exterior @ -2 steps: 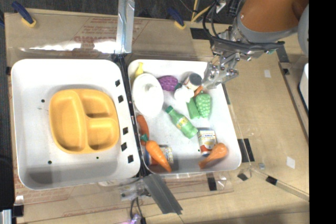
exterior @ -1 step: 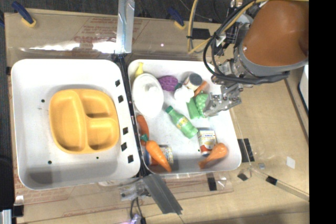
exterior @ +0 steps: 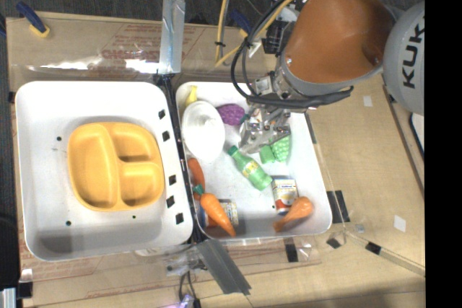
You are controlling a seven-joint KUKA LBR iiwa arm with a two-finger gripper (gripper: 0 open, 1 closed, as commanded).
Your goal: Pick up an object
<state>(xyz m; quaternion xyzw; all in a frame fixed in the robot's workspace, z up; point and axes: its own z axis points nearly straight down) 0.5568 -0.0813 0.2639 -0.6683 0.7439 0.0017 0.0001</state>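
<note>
The gripper hangs low inside the right bin, its metallic fingers pointing down into the clutter near the bin's upper middle; whether they stand wide or narrow cannot be told from this slanted view, and nothing can be seen clamped between them. Just beside its tip on the right lies a small green knobbly object, close enough that contact cannot be ruled in or out. Just to the left and slightly above sits a purple object, partly hidden behind a white bowl that rests against the bin's left wall. A yellow item peeks out above the bowl in the corner. Below the gripper a green bottle with a pale label lies tilted on the bin floor. Farther down, near the lower edge, a small can stands next to an orange carrot-like piece, and another carrot lies along the left wall beside a second can. The left bin holds a yellow divided tray. Both bins sit side by side on the brown worktop.
</note>
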